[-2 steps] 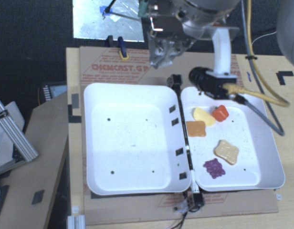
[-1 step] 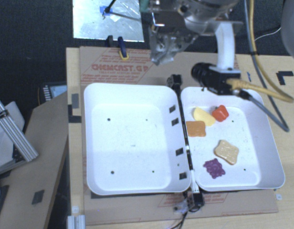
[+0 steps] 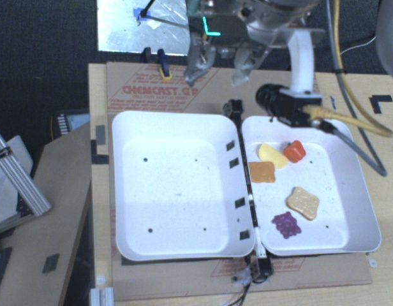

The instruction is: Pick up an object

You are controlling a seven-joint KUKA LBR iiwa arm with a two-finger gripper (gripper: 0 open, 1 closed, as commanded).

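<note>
My gripper [image 3: 217, 71] hangs high above the back edge of the bins, near the seam between them, open with nothing between its fingers [image 3: 198, 64]. The right bin [image 3: 356, 196] holds several small things: a pale yellow piece [image 3: 272, 154], a red-orange piece [image 3: 295, 150] next to it, an orange-brown flat piece [image 3: 261, 171], a tan toast-like slice [image 3: 303, 203] and a purple grape cluster [image 3: 286, 224]. All lie well below and to the right of the gripper.
The left bin [image 3: 129, 234] stands beside the right one, joined by a black clipped seam [image 3: 241, 171]. Both rest on a cardboard sheet [image 3: 152, 91]. A blue and yellow clamp [image 3: 163, 65] sits at the back, a metal rail [image 3: 18, 177] to the left.
</note>
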